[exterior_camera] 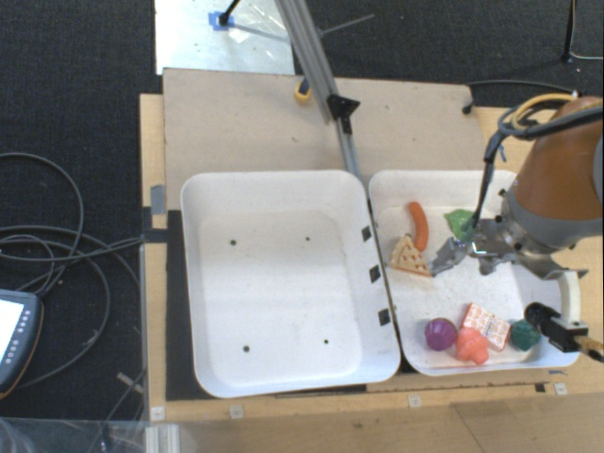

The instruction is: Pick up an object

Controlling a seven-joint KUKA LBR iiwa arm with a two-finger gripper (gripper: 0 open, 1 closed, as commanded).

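The right bin [396, 189] holds several small objects. An orange sausage-shaped piece [417, 225] lies near its back left, with a yellow cheese wedge [408, 256] just in front of it. A green piece [461, 221] sits beside the arm. Along the front wall lie a purple ball [440, 333], an orange-red lump [472, 345], a pink-and-white block [486, 321] and a dark green piece [524, 334]. My gripper [467, 259] hangs low over the middle of this bin, open, with nothing between its fingers. Its left fingertip [444, 262] is close to the cheese wedge.
The left bin [203, 196] stands beside the right one, divided from it by a shared wall with black clips [375, 274]. A grey pole [311, 50] slants across the back. Cables lie on the floor at left.
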